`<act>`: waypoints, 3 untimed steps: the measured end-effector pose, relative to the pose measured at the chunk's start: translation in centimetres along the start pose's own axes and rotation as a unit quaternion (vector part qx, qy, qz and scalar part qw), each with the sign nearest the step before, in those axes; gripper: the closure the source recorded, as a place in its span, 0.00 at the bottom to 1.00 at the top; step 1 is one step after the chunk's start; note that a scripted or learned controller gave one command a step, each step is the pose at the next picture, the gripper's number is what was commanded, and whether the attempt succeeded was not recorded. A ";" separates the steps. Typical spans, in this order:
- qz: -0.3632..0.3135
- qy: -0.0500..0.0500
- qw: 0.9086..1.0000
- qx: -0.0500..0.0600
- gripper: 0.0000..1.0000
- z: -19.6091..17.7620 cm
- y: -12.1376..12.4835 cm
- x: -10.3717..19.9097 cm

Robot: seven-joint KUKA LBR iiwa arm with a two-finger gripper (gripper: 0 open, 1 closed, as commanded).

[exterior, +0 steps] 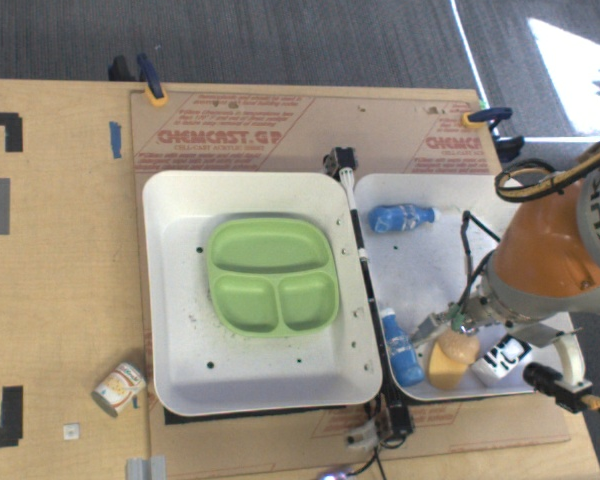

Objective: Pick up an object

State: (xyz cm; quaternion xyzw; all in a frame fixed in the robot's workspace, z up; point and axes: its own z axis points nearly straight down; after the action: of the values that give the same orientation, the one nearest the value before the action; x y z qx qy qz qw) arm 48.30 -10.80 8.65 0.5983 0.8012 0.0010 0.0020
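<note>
Gripper (458, 324) hangs low in the right bin (430, 268), directly above the yellow block (448, 360). I cannot tell its state. Judging so, this is the approach step; next it should descend squarely onto the block beside the blue bottle (402, 353).

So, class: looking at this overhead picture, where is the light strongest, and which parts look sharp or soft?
Camera view: a bright sunlit patch washes out the floor at top right; the white bins are evenly lit with mild glare, the green plate casts little shadow; the cardboard's red print reads sharply, while the items under the arm look soft and hard to identify.
</note>
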 end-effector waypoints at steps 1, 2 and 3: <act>-0.067 0.000 0.998 -0.001 0.00 0.1 11.8 -3.7; 0.043 0.001 0.999 0.001 0.00 0.0 1.8 -0.8; 0.320 0.000 0.947 0.001 0.00 0.2 5.0 -5.9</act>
State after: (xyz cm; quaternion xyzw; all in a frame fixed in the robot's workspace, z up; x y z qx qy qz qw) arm 54.79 -14.98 8.53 0.8236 0.5672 0.0006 0.0011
